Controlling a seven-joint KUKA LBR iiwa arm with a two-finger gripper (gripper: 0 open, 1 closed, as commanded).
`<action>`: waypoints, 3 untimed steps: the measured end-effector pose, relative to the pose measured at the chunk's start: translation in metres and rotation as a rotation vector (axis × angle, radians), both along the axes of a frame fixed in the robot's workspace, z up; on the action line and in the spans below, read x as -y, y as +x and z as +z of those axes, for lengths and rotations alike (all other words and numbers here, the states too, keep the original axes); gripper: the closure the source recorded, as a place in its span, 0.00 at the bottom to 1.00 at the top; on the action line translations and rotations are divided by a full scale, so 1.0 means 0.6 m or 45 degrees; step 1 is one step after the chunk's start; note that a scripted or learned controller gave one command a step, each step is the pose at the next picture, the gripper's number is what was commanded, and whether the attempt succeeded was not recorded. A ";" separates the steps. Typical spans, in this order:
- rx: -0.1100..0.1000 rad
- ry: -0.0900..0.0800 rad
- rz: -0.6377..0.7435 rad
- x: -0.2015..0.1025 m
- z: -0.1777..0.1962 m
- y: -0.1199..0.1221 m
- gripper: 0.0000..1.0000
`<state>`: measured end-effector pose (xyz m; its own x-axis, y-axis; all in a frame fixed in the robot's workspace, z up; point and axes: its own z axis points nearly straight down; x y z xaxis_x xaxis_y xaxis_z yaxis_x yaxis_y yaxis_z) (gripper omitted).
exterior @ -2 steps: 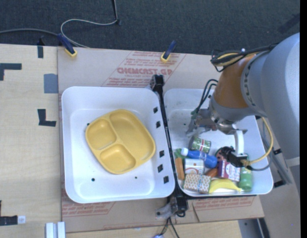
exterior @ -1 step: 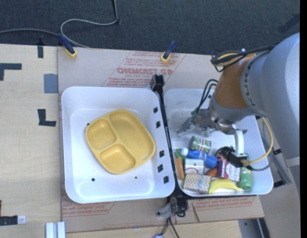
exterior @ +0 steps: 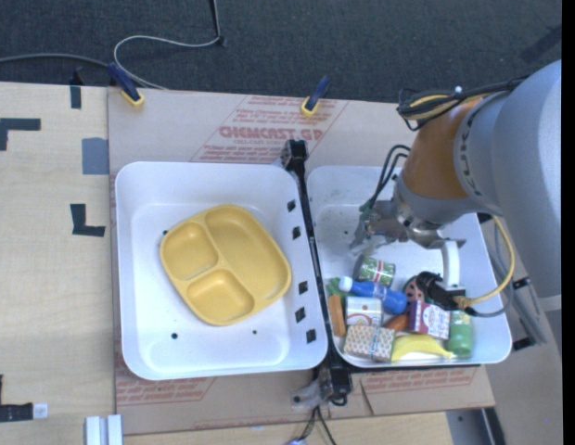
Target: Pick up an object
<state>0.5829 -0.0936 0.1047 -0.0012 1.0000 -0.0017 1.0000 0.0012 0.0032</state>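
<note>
The gripper (exterior: 371, 235) hangs low in the right bin (exterior: 329, 188), right of centre in the frame, just above a small green can (exterior: 376, 271); whether it is open or closed cannot be told, and nothing can be seen held in it. Behind it the arm (exterior: 510, 156), grey with an orange band (exterior: 436, 156), runs off to the upper right. Below the can, along the bin's lower edge, lies a crowd of objects touching one another: a blue bottle (exterior: 378, 294), a carrot (exterior: 337, 314) at the left, a patterned box (exterior: 369, 342), a banana (exterior: 423, 348), a small carton (exterior: 430, 322) and a green piece (exterior: 461, 336) at the right. The left bin (exterior: 139, 341), just beside the right one, holds a yellow divided plate (exterior: 224, 263) lying tilted near its middle. Both bins rest on a cardboard sheet (exterior: 260, 133).
</note>
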 end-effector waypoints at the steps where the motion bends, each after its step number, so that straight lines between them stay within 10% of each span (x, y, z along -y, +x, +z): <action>1: 0.000 0.000 0.001 0.000 0.000 0.000 0.00; 2: -0.005 0.002 0.001 0.015 -0.032 0.015 0.00; 3: 0.000 -0.002 0.001 0.015 -0.015 0.016 1.00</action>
